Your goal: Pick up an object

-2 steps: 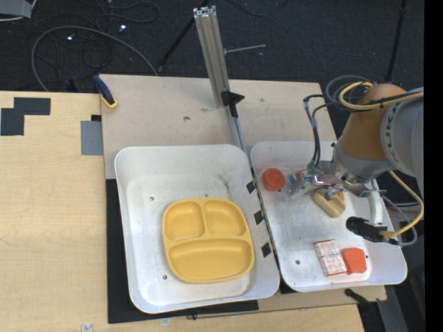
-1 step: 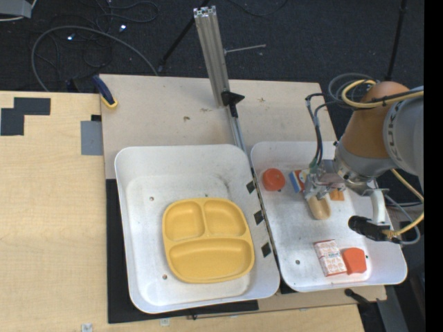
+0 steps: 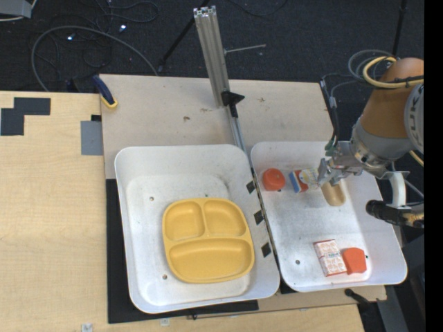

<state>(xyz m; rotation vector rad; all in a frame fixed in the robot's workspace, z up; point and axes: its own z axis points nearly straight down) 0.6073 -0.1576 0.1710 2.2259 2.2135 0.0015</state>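
Note:
My gripper (image 3: 328, 173) hangs low over the upper part of the right bin (image 3: 304, 272), at the end of the arm coming in from the right. Directly below and beside it is a tan cylinder-like object (image 3: 335, 195); whether they touch is unclear. Just left of the gripper lies a small white carton with red and blue print (image 3: 299, 180), and farther left an orange-red rounded object (image 3: 274, 179). Near the bin's front right corner a pink patterned box (image 3: 329, 257) lies against an orange block (image 3: 355, 261).
The left bin (image 3: 138, 185) holds a yellow divided plate (image 3: 207, 239). A metal post (image 3: 213, 54) rises behind the bins near the divider between them. Bare bin floor lies in the middle of the right bin.

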